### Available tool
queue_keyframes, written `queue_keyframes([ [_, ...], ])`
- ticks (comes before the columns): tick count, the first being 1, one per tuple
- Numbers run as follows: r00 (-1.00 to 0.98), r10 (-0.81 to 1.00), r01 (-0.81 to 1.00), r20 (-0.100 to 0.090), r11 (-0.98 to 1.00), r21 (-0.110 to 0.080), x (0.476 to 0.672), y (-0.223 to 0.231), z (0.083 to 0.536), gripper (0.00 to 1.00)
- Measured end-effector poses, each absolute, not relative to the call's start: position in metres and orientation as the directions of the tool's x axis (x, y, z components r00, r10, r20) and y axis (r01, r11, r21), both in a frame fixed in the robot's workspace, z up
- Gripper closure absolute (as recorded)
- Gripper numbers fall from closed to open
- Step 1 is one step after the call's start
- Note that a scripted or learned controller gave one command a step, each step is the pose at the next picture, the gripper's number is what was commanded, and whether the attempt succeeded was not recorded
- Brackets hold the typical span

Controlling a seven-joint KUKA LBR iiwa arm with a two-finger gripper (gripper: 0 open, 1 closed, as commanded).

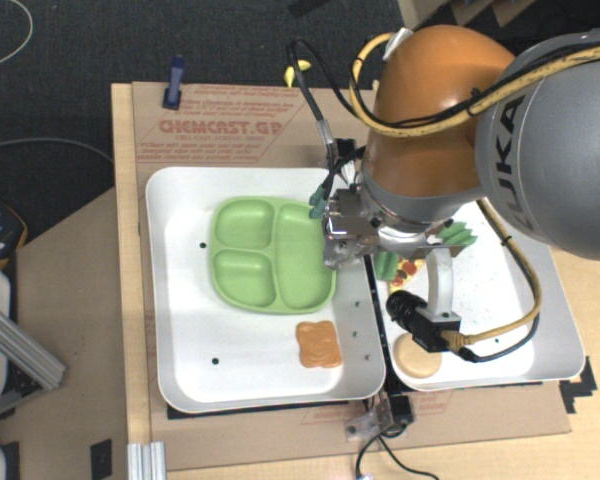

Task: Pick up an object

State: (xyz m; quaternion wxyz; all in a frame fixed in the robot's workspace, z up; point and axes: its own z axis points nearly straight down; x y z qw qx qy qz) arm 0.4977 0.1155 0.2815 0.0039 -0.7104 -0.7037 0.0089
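Camera view from above showed you two shallow white bins side by side on the bench (130, 298), resting on a brown board (230, 128) printed with red letters. The arm (435, 118) reached in from the right, its orange band and grey body covering much of the right bin (552, 320). Its metal end hung over the strip where the two bins met, just beside the right edge of a green plate (265, 253). You could not tell whether the jaws were released or clenched, because the arm hid them from above, and nothing could be seen held in them.

The green plate, split into three sections, lay flat near the middle of the left bin (172, 268). An orange square waffle (319, 344) lay flat below the plate, close to that bin's right wall and apart from the plate.

In the right bin, a round tan disc (416, 362) sat at the near left corner. A green leafy piece (459, 236) showed at the edge of the arm, with small red and yellow bits (408, 266) to its left. A blue clip (173, 83) sat at the board's far left corner.
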Motion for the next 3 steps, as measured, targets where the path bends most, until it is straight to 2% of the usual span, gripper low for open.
queue_keyframes([
  [1,-0.006,1.000,1.000,0.005,0.006,0.014,0.521,0.172,0.389,1.00],
  [2,0.002,1.000,1.000,-0.001,-0.002,-0.006,0.478,0.141,0.371,1.00],
  [3,0.000,1.000,1.000,0.000,0.000,0.000,0.481,0.143,0.382,1.00],
])
